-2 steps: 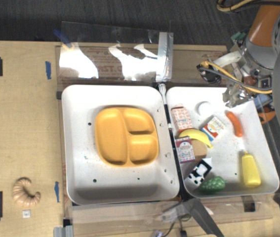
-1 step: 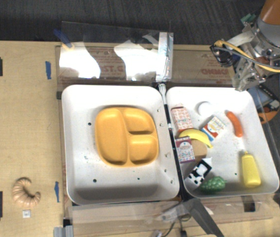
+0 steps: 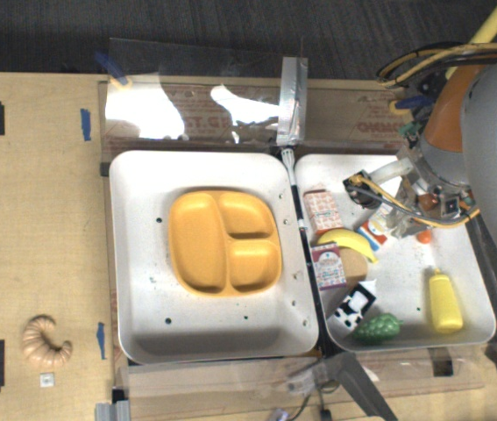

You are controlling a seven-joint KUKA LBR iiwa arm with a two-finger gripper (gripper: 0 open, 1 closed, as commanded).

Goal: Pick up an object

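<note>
- The state of the jaws [image 3: 379,202] cannot be told, cables and wrist hardware crowding them above the right white bin [image 3: 472,261]
- The curved yellow plastic banana [image 3: 346,241] lies just beside and below them, touching the printed cartons [image 3: 325,235]
- A neighbour could be clipped instead, or a slip off its rounded skin risked

Two bins [image 3: 134,182] of smooth white plastic are seen, slightly glossy. A yellow divided tray [image 3: 224,239] of matt plastic is held in the left one. In the right one, a glossy plastic yellow bottle [image 3: 444,301], a smooth banana [image 3: 347,241] and a bumpy green toy [image 3: 377,327] are shown. The bench [image 3: 38,235] is surfaced in matt, pale wood-like board. Clear shiny sheeting [image 3: 195,103] is fixed behind.
</note>
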